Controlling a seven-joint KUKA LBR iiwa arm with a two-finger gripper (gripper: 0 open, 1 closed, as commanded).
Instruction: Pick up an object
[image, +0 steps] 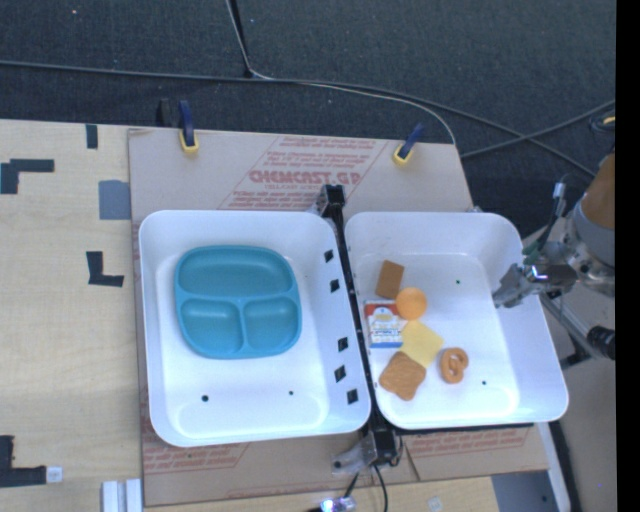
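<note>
The right bin (500, 390) holds a cluster of small items on its left side. They are a brown block (390, 278), an orange ball (411, 303), a small printed box (384, 325), a yellow piece (422, 343), a toast-like slice (402, 375) and an orange ring-shaped piece (454, 365). My gripper (516, 284) hangs over the bin's right rim, well to the right of the cluster and apart from every item. Nothing shows in it.
The left bin (160, 400) carries a blue divided plate (239, 301). A black divider strip (342, 300) runs between the bins. Two clamps (187, 128) (407, 148) sit on the board's far edge, and cables cross the dark floor behind.
</note>
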